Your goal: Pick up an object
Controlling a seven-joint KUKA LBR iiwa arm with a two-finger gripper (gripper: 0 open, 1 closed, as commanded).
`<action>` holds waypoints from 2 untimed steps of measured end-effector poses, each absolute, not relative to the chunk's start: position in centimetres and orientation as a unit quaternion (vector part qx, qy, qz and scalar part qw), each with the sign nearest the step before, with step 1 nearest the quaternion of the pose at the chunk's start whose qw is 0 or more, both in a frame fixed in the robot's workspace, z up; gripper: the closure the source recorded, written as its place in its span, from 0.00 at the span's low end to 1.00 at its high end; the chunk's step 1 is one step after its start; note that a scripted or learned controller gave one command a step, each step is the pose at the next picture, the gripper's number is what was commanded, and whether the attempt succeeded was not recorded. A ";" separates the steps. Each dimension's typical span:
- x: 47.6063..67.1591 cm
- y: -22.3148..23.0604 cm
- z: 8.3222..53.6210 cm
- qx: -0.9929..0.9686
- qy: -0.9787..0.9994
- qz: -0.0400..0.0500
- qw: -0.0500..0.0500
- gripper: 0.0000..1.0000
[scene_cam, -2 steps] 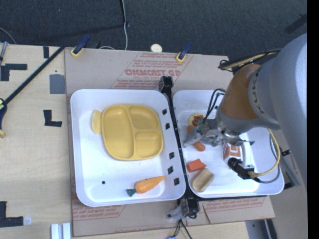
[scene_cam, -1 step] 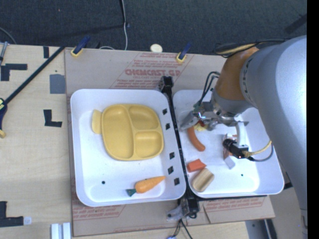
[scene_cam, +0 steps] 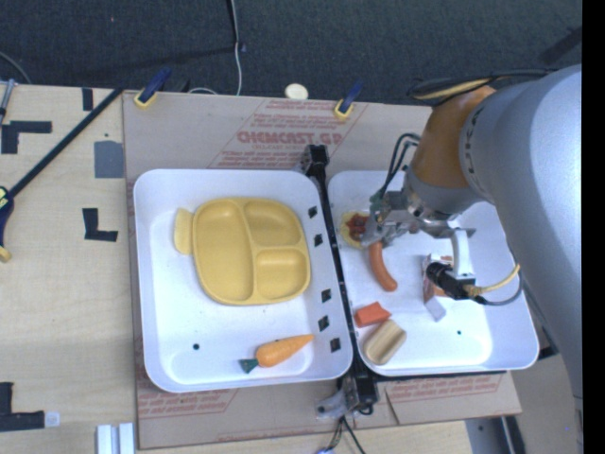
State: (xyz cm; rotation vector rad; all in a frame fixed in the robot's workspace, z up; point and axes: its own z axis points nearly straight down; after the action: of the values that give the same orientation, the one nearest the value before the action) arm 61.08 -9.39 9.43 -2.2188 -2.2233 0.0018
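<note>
Grey arm (scene_cam: 529,159) looms over the gripper (scene_cam: 383,227), poised above the sausage (scene_cam: 382,266); finger state unclear.

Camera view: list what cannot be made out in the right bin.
- Hand: the wrist and its cables cover it, so its grip state is unclear.
- Small red and yellow object: partly under the hand and too small to identify.
- Sausage: its upper end meets the hand; contact cannot be settled.
- Right bin: the grey arm hides its far right side.
</note>
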 end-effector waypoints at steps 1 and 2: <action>61.3 -1.5 19.0 -0.704 -0.710 -0.004 -0.002 1.00; 61.1 -2.0 18.4 -0.706 -0.708 0.001 0.000 0.00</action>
State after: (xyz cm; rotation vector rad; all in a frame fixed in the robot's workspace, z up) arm 61.08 -2.04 18.40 -2.2189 -2.2230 0.0024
